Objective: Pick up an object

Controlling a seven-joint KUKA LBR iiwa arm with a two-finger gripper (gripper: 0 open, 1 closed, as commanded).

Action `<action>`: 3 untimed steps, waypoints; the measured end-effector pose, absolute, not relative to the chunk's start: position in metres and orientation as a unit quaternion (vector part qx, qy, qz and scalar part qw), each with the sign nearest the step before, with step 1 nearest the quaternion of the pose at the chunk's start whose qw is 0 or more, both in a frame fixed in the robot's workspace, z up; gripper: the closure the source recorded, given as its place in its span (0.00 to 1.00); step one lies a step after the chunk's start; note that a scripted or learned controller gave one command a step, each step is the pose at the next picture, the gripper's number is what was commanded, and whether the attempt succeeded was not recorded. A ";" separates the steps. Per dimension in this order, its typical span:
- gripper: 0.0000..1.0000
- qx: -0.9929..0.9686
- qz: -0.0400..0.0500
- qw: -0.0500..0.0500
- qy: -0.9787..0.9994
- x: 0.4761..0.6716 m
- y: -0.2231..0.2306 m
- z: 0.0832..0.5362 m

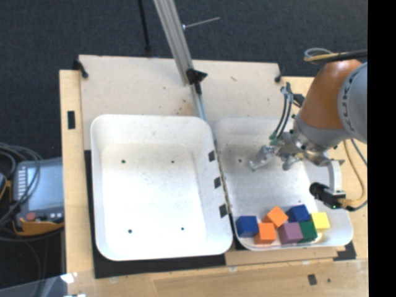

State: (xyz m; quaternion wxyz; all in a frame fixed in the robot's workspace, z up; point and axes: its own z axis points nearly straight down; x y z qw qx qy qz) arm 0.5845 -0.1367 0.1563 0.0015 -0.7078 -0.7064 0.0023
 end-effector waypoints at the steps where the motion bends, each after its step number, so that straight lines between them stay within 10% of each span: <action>1: 0.00 -0.709 0.002 0.001 -0.705 0.590 -0.135 0.112; 2: 0.00 -0.709 0.001 -0.001 -0.705 0.591 -0.136 0.097; 3: 1.00 -0.711 -0.001 -0.002 -0.703 0.592 -0.137 0.109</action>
